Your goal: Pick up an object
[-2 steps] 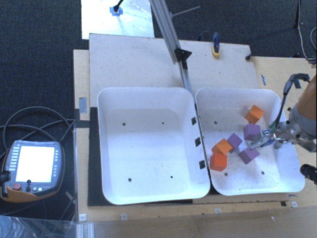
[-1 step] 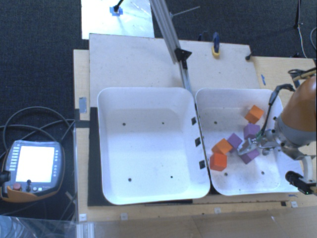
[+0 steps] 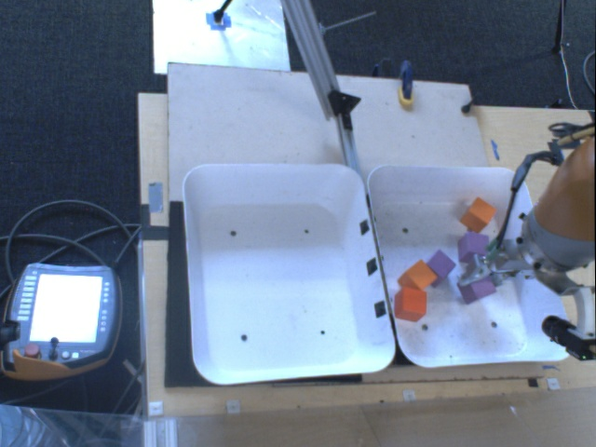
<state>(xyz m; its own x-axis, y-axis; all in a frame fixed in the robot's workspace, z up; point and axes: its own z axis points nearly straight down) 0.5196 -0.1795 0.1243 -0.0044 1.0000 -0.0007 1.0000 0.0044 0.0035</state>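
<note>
Purple and orange blocks lay loose in the right bin [image 3: 438, 182], and the end effector [image 3: 477, 273] sat low against a purple block [image 3: 479, 290] near that bin's right edge, grip unclear, nothing yet lifted.

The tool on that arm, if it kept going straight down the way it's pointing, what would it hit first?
Most likely the purple block directly beneath the tool in the right bin. Another purple block sits just beyond it. Depth is hard to judge from above, so contact may already be close.
</note>
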